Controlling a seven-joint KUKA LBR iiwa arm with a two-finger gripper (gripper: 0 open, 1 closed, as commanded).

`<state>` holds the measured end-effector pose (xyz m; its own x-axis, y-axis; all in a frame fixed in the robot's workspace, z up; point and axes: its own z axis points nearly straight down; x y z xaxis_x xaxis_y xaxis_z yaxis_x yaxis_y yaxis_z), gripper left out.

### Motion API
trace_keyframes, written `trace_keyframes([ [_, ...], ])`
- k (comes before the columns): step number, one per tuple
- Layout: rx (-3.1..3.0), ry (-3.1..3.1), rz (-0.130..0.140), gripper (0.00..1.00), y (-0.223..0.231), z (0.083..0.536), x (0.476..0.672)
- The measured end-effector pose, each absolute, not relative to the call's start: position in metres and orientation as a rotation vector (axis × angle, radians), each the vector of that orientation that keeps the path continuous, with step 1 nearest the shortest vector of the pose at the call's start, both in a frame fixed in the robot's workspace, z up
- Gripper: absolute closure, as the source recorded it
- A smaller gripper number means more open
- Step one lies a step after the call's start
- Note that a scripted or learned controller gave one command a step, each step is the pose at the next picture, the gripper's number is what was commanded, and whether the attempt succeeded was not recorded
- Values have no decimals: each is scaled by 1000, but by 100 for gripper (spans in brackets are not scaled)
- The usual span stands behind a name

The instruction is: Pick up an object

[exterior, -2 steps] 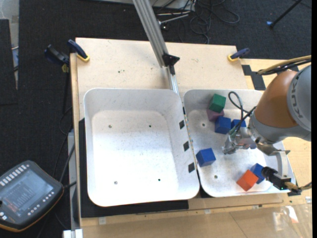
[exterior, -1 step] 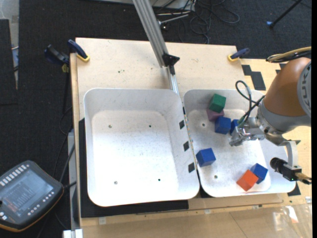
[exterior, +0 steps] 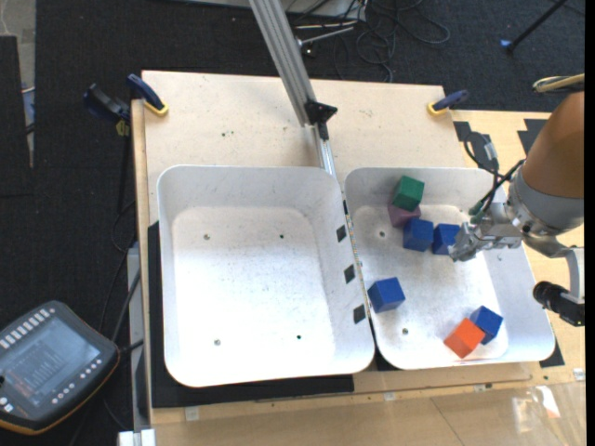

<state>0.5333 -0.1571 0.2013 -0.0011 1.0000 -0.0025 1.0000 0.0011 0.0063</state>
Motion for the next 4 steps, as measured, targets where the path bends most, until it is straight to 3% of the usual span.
trace_keyframes([
  [1, 2215, 2220, 4, 100, -157, 233, 535],
  [4, 2212, 2230, 3, 100, -5, 222, 611],
])
